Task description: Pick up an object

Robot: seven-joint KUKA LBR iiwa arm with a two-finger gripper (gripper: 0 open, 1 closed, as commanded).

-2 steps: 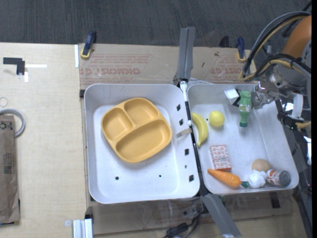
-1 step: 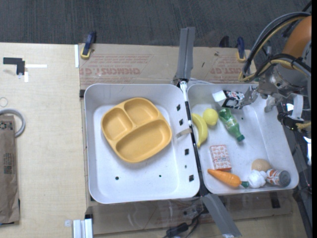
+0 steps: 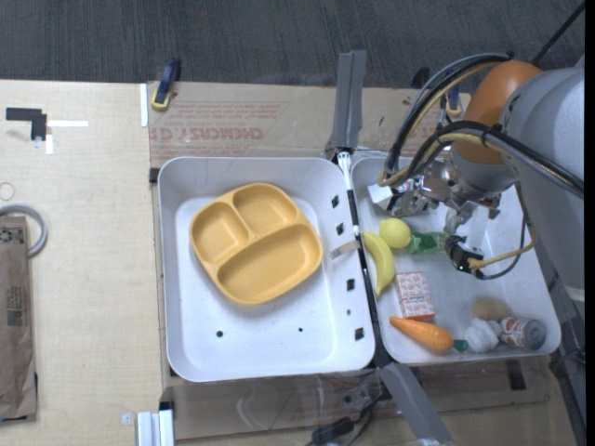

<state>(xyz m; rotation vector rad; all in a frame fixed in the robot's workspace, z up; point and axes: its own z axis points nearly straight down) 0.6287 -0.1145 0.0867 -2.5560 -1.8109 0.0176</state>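
From my station I see the arm (image 3: 548, 147) come in from the right of the frame, bent over the right bin (image 3: 530, 286). The left bin (image 3: 186, 323) holds a yellow divided plate (image 3: 256, 242) in the centre of the frame. The gripper (image 3: 429, 201) hangs low above the upper left of the right bin — probably to reach the lemon (image 3: 395, 233) and banana (image 3: 379, 260) just below it. A carrot (image 3: 421, 333) lies at the lower edge. The fingers — I cannot tell if they are apart or together.
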